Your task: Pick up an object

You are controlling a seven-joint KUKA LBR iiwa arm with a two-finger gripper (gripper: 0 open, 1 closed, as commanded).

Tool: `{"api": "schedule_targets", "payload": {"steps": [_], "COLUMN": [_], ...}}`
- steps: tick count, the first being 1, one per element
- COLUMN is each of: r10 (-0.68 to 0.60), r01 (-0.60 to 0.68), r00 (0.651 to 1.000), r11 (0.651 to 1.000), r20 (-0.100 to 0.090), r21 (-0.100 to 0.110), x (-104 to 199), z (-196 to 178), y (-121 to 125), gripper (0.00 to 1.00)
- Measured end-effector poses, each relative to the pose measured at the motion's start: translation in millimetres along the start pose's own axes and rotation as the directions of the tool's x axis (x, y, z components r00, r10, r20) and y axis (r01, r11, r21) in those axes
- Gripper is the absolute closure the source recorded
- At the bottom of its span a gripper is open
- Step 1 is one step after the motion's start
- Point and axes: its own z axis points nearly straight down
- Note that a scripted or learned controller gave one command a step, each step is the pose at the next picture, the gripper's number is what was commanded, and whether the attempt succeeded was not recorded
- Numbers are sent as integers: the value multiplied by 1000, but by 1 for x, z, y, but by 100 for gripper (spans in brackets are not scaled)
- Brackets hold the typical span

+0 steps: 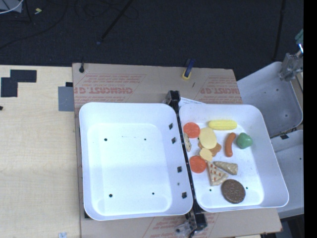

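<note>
The right white bin holds several toy foods in a loose cluster. A yellow corn cob lies at the back, with a red tomato slice to its left. A green pepper and an orange sausage sit on the right side. A pale yellow piece rests in the middle over smaller tan bits. Toward the front are a red disc, a pizza slice, a tan wedge and a round brown cookie.
The left white bin adjoins the right one along a black divider. Both rest on cardboard over a wooden bench. A grey metal plate lies at the right, and a blue-yellow clip sits behind the bins.
</note>
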Motion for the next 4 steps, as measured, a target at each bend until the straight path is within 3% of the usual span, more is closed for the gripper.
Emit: {"api": "schedule_targets", "payload": {"steps": [3,4], "r10": [-8,-6], "r01": [8,7], "r00": [1000,1000], "r11": [1000,1000], "r20": [-1,-9], "r21": [-1,22], "x": [3,61], "z": [-109,69], "y": [1,-72], "gripper": [100,100]}}
